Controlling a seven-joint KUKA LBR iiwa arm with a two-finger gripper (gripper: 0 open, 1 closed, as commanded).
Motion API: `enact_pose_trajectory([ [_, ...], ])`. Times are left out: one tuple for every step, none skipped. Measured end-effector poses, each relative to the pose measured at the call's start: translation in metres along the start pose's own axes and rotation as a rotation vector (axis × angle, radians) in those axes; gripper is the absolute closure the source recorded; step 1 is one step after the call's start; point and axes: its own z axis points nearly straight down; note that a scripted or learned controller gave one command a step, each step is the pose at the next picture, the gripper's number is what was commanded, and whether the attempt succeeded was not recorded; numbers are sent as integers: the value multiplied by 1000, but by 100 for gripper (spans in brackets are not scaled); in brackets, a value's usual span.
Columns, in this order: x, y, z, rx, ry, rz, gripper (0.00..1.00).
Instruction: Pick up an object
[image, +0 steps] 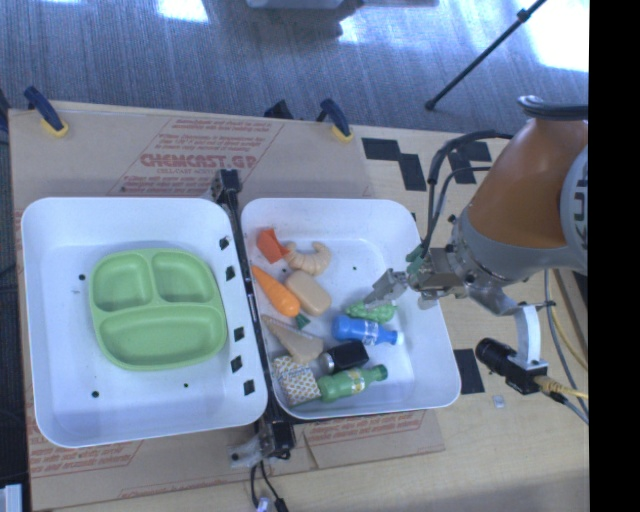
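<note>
You have the pincer (385, 288) reaching in from the right of the frame, low over the right bin (425, 360), its tip just above a small green piece (371, 312) and the blue bottle (364, 330) at centre right; whether it is spread or pressed together you cannot tell from this angle, and nothing visibly sits in it. To do this well, choose one item that lies apart from its neighbours, come straight down over its narrow side, and close only once both tips flank it. The blue bottle looks a fair target: small, rounded, lying on its side with a white cap, touching a black bottle (345, 355) below it. The left bin (40, 300) carries a green divided plate (157, 307).
</note>
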Motion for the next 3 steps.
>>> enact_pose_trajectory([
  [25,45,179,-1,0,-2,0],
  [47,99,179,0,-1,-2,0],
  [50,174,178,0,0,1,0],
])
